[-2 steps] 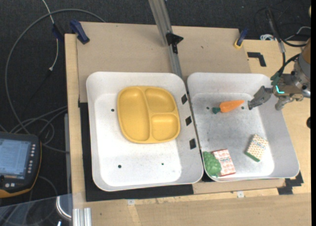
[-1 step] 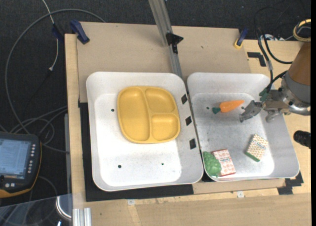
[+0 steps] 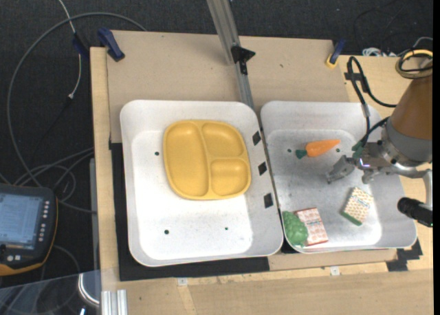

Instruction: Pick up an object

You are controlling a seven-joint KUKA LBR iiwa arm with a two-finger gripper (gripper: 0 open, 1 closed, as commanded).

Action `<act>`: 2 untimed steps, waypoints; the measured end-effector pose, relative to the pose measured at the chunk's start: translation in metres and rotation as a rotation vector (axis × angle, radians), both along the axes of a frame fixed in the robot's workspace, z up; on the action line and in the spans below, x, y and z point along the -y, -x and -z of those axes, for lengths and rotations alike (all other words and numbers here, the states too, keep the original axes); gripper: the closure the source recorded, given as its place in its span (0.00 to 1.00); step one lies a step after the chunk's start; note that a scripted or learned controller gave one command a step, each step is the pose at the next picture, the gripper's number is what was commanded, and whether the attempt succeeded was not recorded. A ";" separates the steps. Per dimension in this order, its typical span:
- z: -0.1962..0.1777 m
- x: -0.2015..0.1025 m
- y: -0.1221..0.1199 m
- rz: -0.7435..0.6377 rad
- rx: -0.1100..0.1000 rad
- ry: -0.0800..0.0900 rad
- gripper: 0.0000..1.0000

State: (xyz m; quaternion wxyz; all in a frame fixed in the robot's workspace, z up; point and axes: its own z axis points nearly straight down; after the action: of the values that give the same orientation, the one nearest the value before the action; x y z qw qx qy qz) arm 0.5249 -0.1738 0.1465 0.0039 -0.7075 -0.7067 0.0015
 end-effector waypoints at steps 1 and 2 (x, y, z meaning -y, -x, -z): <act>0.047 0.000 -0.003 -0.002 0.015 0.005 0.00; 0.034 0.000 -0.005 -0.003 0.022 0.005 1.00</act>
State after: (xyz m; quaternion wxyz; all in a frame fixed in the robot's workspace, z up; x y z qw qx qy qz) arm 0.5301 -0.1734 0.1130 -0.0059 -0.7063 -0.7079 -0.0045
